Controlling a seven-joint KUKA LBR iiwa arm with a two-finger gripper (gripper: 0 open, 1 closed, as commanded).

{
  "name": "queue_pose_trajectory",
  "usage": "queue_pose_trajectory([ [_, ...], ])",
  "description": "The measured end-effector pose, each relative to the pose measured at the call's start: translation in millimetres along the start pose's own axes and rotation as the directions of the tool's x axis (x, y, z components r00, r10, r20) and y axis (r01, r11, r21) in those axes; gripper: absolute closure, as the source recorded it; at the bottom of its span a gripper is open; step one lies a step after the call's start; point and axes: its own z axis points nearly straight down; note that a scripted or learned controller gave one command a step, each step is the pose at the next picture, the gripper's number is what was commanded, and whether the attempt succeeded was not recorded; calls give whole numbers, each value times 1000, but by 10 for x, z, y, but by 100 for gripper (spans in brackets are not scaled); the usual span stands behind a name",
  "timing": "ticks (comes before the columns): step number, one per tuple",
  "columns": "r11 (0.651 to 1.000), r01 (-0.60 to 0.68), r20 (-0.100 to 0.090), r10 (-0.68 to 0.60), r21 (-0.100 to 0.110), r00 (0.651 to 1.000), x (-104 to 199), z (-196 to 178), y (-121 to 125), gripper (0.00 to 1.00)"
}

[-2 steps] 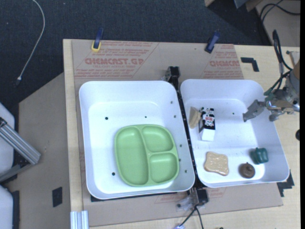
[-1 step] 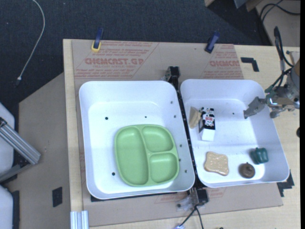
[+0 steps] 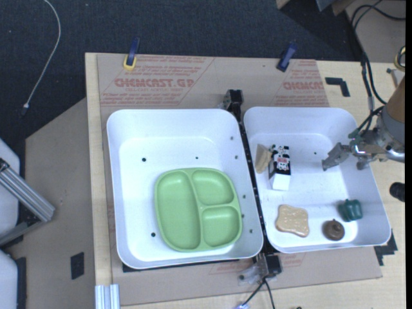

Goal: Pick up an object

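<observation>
The right bin holds several small objects. A tan wedge and a black-and-white box lie near its left wall. Along the front are a tan toast-shaped piece, a brown round piece and a teal piece. My gripper hangs over the right side of this bin, above and behind the teal piece. Its fingers are spread open with nothing between them.
The left bin holds a green divided plate. A black clamp sits at the back where the bins meet, and another at the front. Blue clips hold the cardboard base.
</observation>
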Motion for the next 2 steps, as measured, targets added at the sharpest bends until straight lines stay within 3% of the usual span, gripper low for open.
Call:
queue_pose_trajectory([
  [2, 1000, 0, 0, 0, -1, 1000, 4, 907, -96, 0],
])
